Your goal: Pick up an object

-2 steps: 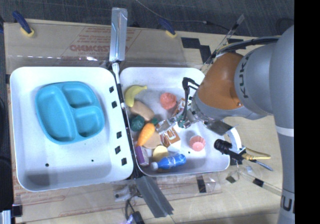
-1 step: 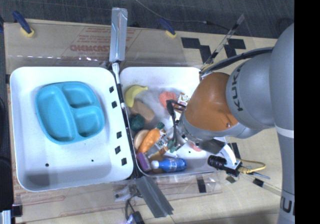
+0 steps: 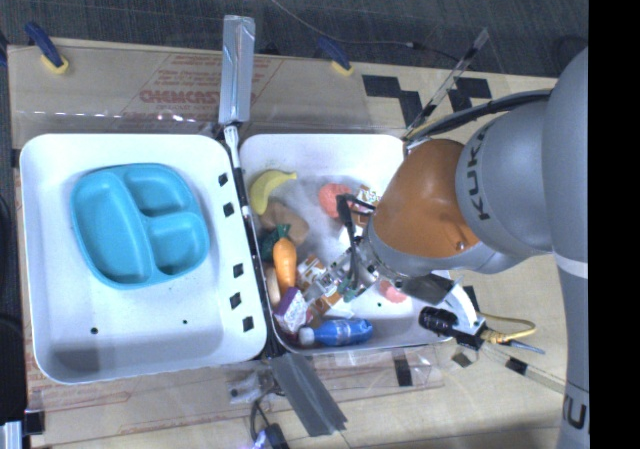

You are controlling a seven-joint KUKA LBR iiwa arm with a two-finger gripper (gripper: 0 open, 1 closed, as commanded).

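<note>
A turquoise plastic divided tray (image 3: 140, 223) lies in the left white bin (image 3: 60, 337), near its back wall. Blue clamps (image 3: 46, 45) grip the cardboard-covered bench's (image 3: 150, 82) far edge.

A: Can any writing be read?
B: "KUKA", in dark letters running down the arm's grey casing (image 3: 478, 187), up and right of the hand (image 3: 345, 277).
A: Anything more?
B: Red print on the cardboard sheet (image 3: 180, 87) far up-left of the hand; illegible.
</note>
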